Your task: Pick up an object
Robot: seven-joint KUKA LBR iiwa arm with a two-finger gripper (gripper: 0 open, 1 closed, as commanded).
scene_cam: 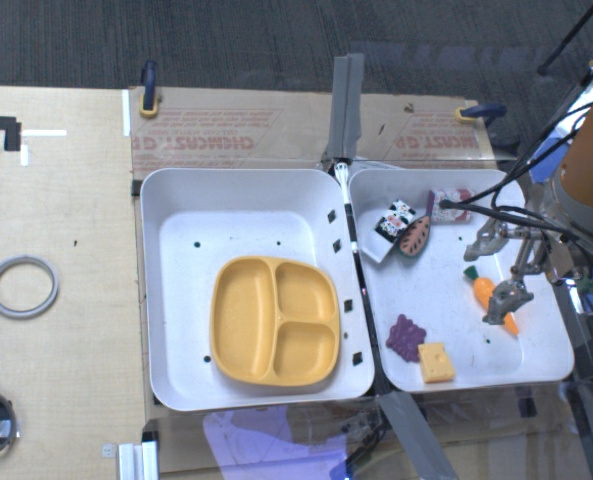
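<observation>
The metal two-finger gripper [505, 301] is hanging over the shallow white right bin [546, 366] (jaws spread). Its fingertips are perhaps touching the small orange carrot-shaped toy [488, 290].

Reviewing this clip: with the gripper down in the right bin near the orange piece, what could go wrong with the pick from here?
1. The gripper sits right over the small orange piece, near the right bin's far wall; a slightly off-centre close may just nudge it away.
2. A green bit lies close beside the orange piece and might get caught or pushed along.
3. Dark cables hang across the bin above the toys and may snag as the arm lifts.
</observation>
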